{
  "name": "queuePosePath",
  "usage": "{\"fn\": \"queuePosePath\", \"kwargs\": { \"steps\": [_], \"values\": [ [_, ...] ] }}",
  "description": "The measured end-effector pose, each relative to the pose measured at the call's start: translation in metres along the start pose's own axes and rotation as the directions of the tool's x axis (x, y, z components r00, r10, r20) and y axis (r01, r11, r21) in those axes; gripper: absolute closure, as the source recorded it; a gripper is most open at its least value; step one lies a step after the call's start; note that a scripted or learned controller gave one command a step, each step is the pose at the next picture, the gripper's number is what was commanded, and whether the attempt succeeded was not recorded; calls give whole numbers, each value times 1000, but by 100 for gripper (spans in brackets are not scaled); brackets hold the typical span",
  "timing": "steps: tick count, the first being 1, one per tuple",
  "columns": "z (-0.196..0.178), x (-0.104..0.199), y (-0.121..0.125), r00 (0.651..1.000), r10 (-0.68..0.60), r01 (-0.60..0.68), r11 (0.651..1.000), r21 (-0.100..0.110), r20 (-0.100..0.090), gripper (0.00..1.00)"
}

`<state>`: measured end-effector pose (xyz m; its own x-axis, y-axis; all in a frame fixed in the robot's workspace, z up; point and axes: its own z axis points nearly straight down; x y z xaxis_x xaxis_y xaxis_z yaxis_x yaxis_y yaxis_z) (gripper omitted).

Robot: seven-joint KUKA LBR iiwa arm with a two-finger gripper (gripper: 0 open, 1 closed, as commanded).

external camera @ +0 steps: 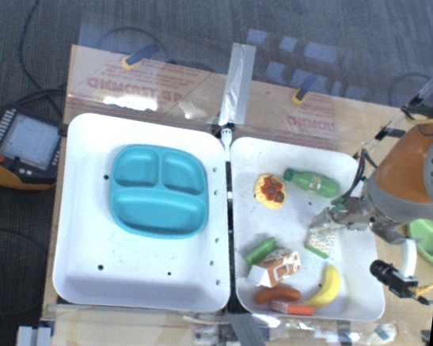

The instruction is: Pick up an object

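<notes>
The gripper is being positioned low in the right bin, directly above a small speckled white packet. Finger state cannot be told. A miss is being risked: the flat packet offers little purchase.

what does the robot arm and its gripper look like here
The arm is a rounded, bulky grey body with a broad orange band above the wrist. Thin dark cables run along its upper side. Its gripper is a small grey metal assembly, much narrower than the arm. A black fitting sits beside a white piece just below it.
</notes>
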<state>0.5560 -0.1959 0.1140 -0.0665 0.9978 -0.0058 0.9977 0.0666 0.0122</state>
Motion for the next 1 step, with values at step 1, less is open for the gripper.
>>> {"fn": "queuePosePath", "kwargs": {
  "steps": [1],
  "values": [
    [0,0,0,1000,0,0,1000,0,0,0]
  ]
}}
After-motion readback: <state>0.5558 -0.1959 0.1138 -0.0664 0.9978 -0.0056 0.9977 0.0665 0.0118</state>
